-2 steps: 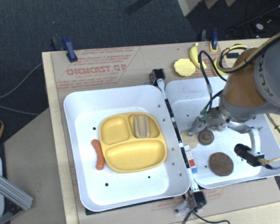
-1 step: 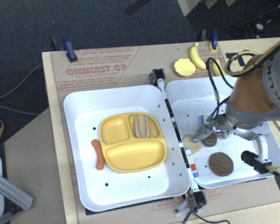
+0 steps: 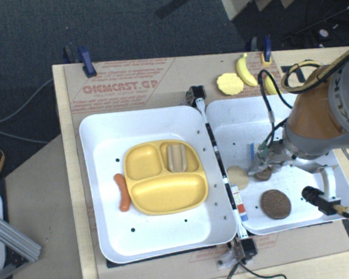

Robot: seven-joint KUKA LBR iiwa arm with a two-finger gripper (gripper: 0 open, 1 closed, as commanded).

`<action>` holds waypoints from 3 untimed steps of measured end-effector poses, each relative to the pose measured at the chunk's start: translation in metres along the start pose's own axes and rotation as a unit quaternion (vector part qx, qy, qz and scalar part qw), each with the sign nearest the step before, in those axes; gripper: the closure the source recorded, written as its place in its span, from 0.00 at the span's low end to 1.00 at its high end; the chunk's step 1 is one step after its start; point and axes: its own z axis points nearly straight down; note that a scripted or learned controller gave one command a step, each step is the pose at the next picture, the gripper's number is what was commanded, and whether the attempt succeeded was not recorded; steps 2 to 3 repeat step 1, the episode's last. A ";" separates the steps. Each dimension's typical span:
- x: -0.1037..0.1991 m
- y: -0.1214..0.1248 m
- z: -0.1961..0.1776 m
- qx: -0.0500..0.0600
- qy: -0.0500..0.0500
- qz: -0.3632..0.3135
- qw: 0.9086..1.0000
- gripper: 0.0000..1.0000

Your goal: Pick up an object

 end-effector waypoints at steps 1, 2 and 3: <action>0.059 0.033 -0.093 -0.001 0.000 -0.004 1.000 1.00; 0.059 0.033 -0.093 -0.001 0.000 -0.004 1.000 1.00; 0.059 0.033 -0.093 -0.001 0.000 -0.004 1.000 1.00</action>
